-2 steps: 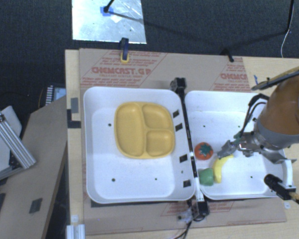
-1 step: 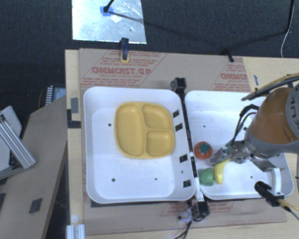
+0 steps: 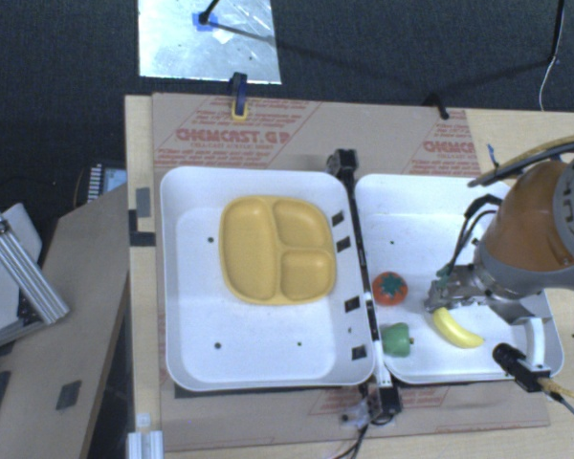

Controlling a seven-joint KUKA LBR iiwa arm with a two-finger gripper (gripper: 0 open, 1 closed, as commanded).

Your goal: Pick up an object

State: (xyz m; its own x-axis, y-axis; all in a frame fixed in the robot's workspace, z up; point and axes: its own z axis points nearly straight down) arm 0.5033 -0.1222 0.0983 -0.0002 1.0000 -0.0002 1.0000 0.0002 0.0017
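Observation:
In the right bin (image 3: 411,208) lie a yellow banana (image 3: 455,329), a red tomato-like fruit (image 3: 389,289) and a green pepper-like piece (image 3: 396,338). My gripper (image 3: 444,295) hangs low over the bin, right above the banana's left end and to the right of the red fruit. The grey and orange arm (image 3: 536,232) comes in from the right and covers part of the bin. I see nothing clearly held between the fingers.
The left bin (image 3: 191,352) holds a yellow divided plate (image 3: 275,249). A black divider (image 3: 357,266) runs between the two bins. Cardboard (image 3: 297,127) lies under the bins, and a shiny foil sheet (image 3: 209,25) sits at the back.

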